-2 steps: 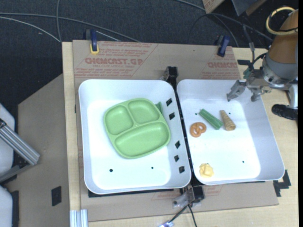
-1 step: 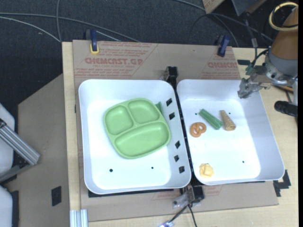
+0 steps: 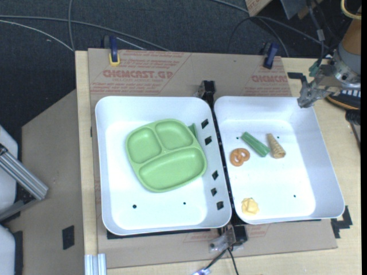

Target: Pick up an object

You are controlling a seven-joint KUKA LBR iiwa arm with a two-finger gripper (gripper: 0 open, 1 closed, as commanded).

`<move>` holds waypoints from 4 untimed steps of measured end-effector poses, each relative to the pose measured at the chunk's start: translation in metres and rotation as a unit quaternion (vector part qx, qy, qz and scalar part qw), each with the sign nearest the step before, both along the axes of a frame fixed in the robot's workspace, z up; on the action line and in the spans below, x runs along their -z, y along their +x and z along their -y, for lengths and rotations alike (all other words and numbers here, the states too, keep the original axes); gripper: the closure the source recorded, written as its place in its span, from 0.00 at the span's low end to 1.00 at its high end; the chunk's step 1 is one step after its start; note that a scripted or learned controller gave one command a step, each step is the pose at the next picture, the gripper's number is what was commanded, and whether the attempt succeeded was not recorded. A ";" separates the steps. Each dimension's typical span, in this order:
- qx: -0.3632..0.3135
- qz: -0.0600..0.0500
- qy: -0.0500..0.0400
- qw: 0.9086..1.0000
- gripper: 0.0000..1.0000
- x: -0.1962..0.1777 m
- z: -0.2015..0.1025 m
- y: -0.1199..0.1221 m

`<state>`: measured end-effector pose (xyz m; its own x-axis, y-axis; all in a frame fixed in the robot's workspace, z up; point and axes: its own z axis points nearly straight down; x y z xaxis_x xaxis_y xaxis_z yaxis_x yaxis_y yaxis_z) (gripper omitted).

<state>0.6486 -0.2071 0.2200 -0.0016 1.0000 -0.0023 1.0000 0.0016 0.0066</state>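
Note:
The right bin (image 3: 321, 171) holds a green stick-shaped piece (image 3: 254, 144), a tan ice-cream cone (image 3: 276, 145), an orange pretzel (image 3: 239, 156) and a small yellow lump (image 3: 249, 206). My gripper (image 3: 307, 98) hangs at the bin's far right corner, over its rim, well away from all of these things. Nothing shows between its fingers.
A green three-compartment plate (image 3: 166, 154) lies in the left bin (image 3: 114, 188). Black clips run along the divider between the bins (image 3: 213, 153). Blue clamps (image 3: 114, 49) hold the cardboard base at the back. Cables trail across the dark floor behind.

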 end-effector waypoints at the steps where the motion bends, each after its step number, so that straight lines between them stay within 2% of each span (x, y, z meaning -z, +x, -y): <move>1: 0.000 -0.001 0.000 1.000 1.00 -0.041 0.000 0.001; 2: -0.002 -0.004 0.002 1.000 1.00 -0.031 -0.044 0.000; 4: -0.002 -0.005 0.003 1.000 1.00 -0.007 -0.159 0.002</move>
<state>0.6508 -0.0482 0.2266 -0.0063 1.0000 0.0028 1.0000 0.0063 -0.0030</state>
